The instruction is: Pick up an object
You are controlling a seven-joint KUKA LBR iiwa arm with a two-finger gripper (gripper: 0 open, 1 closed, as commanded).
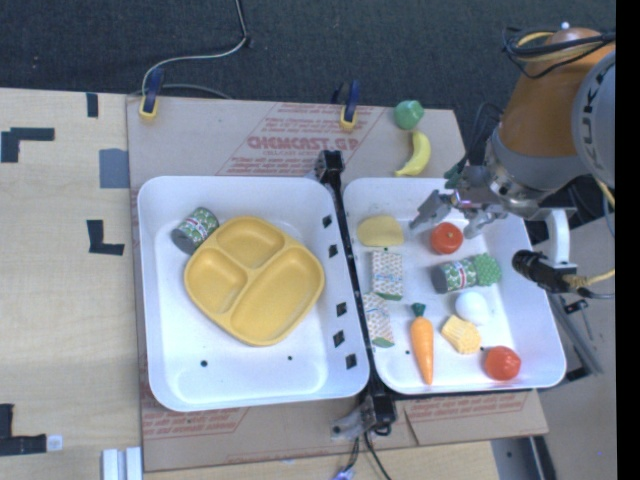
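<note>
My gripper [458, 217] hangs spread wide over the back of the right bin [545, 366], nothing between its fingers, just above a small red tomato [446, 237] that lies on the bin floor beside a yellow bun [380, 231]. Nearer the front lie a green can [466, 272], a white egg [472, 306], a carrot [422, 342] and a second tomato [501, 362]. The left bin [160, 268] holds a yellow divided plate [254, 279].

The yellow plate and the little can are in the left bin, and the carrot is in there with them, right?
Not quite. The yellow plate and the little can are in the left bin, but the carrot lies in the right bin, beside the cheese. The camera view shows it.
</note>
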